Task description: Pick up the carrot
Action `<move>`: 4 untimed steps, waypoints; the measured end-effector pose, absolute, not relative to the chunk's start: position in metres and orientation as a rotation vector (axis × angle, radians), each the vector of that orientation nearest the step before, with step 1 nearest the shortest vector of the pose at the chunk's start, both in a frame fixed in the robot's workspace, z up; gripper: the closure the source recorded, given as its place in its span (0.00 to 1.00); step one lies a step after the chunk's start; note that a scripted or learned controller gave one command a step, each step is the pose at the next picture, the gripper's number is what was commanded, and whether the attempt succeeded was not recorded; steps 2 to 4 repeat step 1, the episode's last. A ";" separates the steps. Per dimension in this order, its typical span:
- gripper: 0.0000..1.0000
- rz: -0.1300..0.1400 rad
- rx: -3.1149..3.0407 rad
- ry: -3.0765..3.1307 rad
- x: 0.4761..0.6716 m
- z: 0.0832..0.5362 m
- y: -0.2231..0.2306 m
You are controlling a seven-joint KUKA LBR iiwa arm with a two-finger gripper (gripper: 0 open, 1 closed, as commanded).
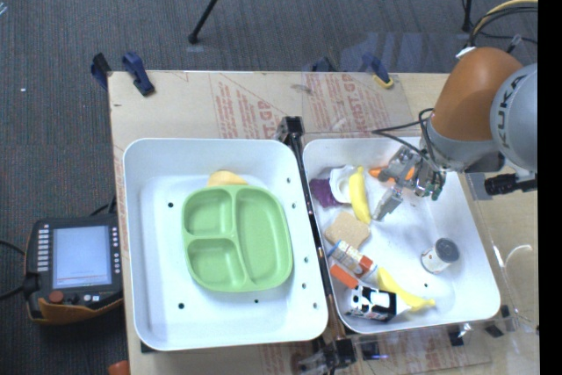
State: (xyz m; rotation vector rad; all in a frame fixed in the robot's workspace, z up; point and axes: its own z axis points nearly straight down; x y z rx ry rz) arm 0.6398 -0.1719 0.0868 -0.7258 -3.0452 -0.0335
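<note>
Here the bench (228, 105) carries two white bins side by side, and the arm (483, 114) leans in from the right over the right bin (465, 263). The left bin (145, 189) holds a green divided plate (237, 239), with something pale yellow tucked against the plate's far edge. The right bin is the crowded one, its things piled mostly along the left wall, probably just as they were tipped in. There lie a yellow banana (358, 195), a purple piece (320, 189) beside it, a slice of toast (347, 231), a small bottle-like item (351, 257), a second yellow piece (404, 290), a black-and-white toy (371, 301) and a grey cup (439, 253) on its side.

The gripper (389, 205) hangs low over the bin's middle, angled down and leftward, just right of the banana. Whether its jaws are apart or closed cannot be told, since the fingers blur together against the white floor; nothing is visibly held between them.

The carrot (379, 173) appears to be the small orange piece just beside the gripper's upper body, near the banana's top end. Another orange bit (344, 277) lies near the toast, so the identification is a judgement. The pick looks not yet done.
</note>
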 end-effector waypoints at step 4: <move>1.00 -0.021 -0.722 -3.060 0.643 0.098 -0.174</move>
